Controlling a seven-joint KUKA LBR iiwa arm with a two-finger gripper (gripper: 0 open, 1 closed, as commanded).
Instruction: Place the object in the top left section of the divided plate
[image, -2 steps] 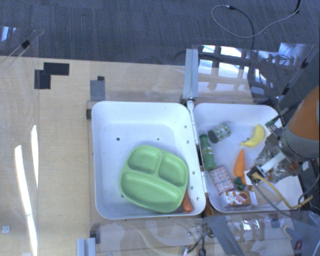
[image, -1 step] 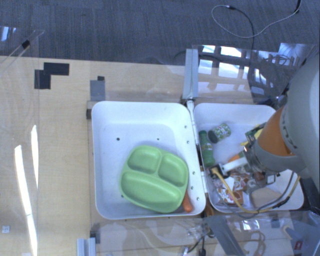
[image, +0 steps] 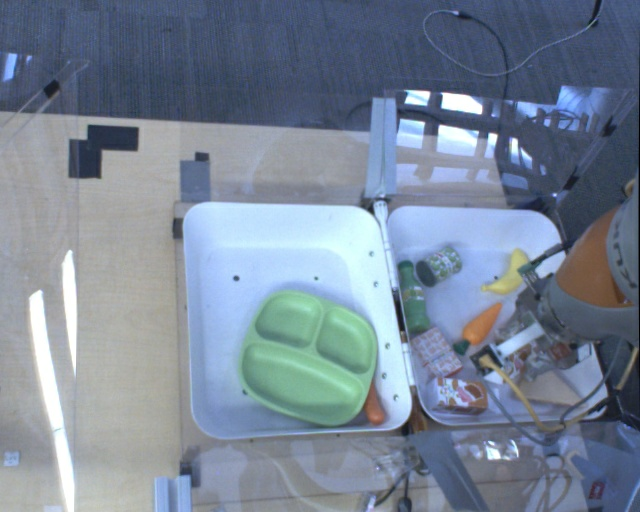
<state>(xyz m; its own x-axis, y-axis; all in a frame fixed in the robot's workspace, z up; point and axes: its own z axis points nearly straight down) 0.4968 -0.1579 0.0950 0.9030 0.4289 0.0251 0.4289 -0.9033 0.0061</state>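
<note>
A green divided plate (image: 309, 356) lies in the left bin (image: 215, 300), toward its front right. The plate's sections hold nothing. My gripper (image: 533, 335) hangs low over the right bin (image: 470, 225), near its front right corner. Close to its left lies an orange carrot (image: 482, 323). A yellow banana (image: 509, 273) lies just behind it. The view shows nothing between the fingers.
The right bin also holds a green bottle (image: 411, 296), a green can (image: 441, 265), a pink checked packet (image: 436, 351) and a red-brown packet (image: 461, 395). A small orange thing (image: 374, 408) lies in the left bin against the plate's front right edge.
</note>
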